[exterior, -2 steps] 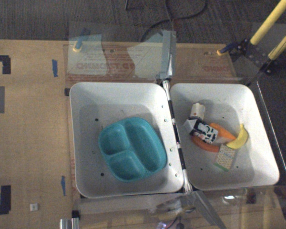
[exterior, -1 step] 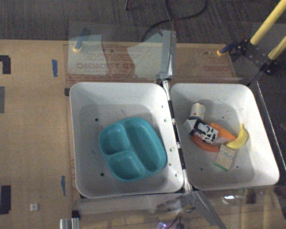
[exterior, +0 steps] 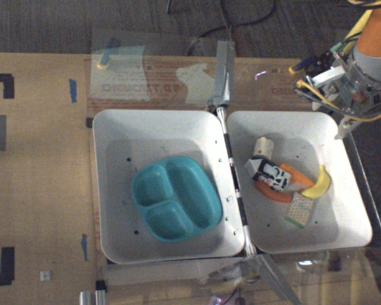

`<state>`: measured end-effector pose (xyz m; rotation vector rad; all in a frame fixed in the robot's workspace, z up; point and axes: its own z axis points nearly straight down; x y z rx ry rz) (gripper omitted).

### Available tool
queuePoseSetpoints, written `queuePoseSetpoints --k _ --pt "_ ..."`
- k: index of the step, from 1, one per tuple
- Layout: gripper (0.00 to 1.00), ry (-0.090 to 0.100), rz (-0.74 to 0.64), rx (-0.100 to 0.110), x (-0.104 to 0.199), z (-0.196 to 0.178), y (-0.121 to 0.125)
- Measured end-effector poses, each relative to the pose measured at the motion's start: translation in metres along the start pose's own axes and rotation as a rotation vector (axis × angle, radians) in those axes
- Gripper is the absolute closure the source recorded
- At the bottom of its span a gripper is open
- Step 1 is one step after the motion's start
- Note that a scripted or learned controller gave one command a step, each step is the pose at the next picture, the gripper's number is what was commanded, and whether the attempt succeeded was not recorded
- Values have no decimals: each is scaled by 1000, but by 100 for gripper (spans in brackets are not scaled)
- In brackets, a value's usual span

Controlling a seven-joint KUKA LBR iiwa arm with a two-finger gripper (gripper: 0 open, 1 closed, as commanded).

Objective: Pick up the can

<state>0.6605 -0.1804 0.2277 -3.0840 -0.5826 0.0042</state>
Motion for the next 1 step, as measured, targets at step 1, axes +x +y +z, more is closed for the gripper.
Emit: queuePoseSetpoints --k 1 --pt "0 1 -201 0 8 124 -56"
